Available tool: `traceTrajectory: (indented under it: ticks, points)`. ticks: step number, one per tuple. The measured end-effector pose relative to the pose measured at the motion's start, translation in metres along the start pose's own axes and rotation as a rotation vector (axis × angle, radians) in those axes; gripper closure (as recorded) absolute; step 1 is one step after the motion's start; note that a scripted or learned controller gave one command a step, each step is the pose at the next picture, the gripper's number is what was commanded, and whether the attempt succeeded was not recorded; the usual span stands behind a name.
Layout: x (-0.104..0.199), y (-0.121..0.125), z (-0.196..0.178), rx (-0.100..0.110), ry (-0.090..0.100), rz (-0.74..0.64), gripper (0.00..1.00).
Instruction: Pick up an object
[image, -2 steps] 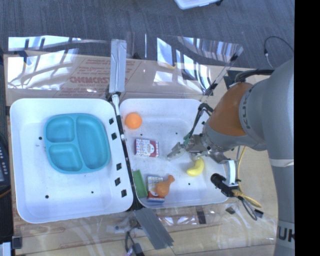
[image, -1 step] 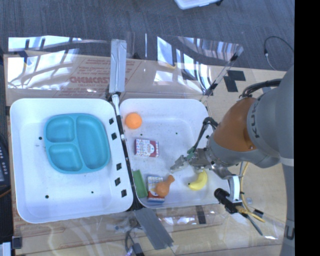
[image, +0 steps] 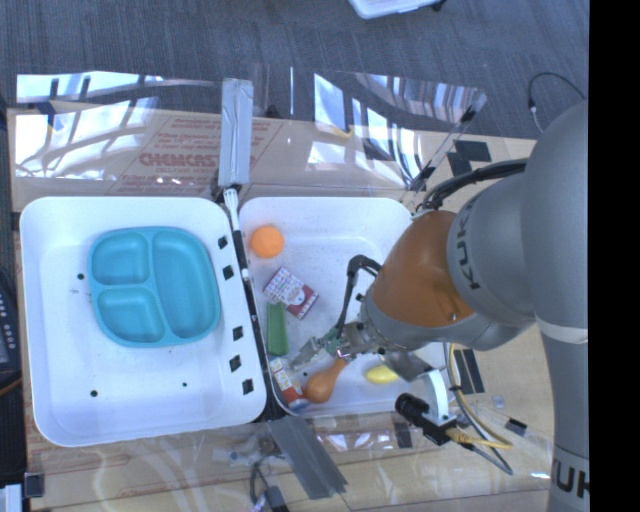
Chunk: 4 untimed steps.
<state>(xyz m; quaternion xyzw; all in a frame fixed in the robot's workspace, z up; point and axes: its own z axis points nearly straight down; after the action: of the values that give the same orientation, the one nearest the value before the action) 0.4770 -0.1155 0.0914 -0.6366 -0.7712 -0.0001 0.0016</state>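
Reaching low into the right-hand shallow white bin (image: 330, 215), the grey arm with its orange band (image: 425, 270) has its two-finger gripper (image: 322, 350) down among the clutter at the bin's near edge; whether it is spread or closed cannot be told, and nothing is visibly held, so I judge the pick not yet made. Just below it lies a tan pear-shaped object (image: 325, 381), touching or nearly touching the tool, with a small yellow lump (image: 380, 375) to its right and a small red-and-white item (image: 285, 390) in the corner. Room is tight there: front wall and divider crowd the corner. Farther in, a green stick-shaped piece (image: 276, 328) lies along the divider, then a red-and-white printed packet (image: 290, 292), then an orange ball (image: 266, 241) with open floor around it. The left-hand white bin (image: 50, 330) carries a turquoise sectioned plastic tray (image: 153, 285).
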Motion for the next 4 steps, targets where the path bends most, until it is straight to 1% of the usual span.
traceTrajectory:
  ticks: [1,2,3,4]
  points:
    - [-0.011,0.069,0.0,0.002,-0.002,0.201,0.0]
    - [-0.02,-0.004,-0.001,-0.001,-0.001,0.086,0.0]
    - [0.016,0.003,0.0,0.001,0.0,0.192,0.0]
    - [0.014,0.004,-0.009,0.001,-0.001,0.19,1.0]
